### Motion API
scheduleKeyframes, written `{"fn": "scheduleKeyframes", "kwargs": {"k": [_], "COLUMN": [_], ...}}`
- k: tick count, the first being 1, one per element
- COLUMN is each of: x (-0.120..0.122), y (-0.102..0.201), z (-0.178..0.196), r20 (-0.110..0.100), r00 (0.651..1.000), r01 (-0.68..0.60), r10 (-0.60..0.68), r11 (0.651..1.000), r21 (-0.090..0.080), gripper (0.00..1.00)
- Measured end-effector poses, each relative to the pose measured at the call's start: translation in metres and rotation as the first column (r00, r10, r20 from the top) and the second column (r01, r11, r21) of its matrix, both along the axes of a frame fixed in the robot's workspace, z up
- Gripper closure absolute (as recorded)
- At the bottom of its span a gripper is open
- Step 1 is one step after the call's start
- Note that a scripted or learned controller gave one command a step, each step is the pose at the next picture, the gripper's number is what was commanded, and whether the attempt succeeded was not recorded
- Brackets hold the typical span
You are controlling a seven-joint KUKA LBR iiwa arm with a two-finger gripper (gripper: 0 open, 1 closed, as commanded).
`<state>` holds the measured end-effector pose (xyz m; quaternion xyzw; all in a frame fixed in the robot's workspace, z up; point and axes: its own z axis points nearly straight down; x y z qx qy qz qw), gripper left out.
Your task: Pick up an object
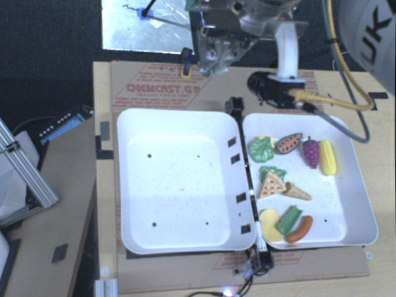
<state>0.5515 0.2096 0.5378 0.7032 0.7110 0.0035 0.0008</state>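
My gripper (209, 59) hangs high at the back of the bench, behind the left bin's (173, 184) far right corner and well away from every object. The right bin (346, 197) holds several toy foods: a green lettuce leaf (261, 148), a watermelon slice (288, 143), purple grapes (310, 152), a yellow corn cob (327, 157), a pizza slice (271, 185), a tan cone (298, 192), a yellow round piece (269, 223), a green pepper (289, 219) and a red sausage (299, 229).
Both bins rest on a cardboard sheet (161, 88) with red print. A row of black clips (238, 159) runs along the seam between the bins. A shiny metal plate (142, 14) lies at the back left.
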Motion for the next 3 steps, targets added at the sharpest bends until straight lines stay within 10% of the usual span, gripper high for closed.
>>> {"fn": "scheduleKeyframes", "kwargs": {"k": [2,3], "x": [0.095,0.117], "y": [-0.107,-0.020], "z": [-0.063,-0.031], "r20": [-0.003,0.001], "r00": [1.000,1.000], "r01": [0.011,0.001], "r10": [-0.011,-0.001], "r11": [1.000,1.000], "r21": [-0.004,-0.001], "gripper": [1.00,1.00]}}
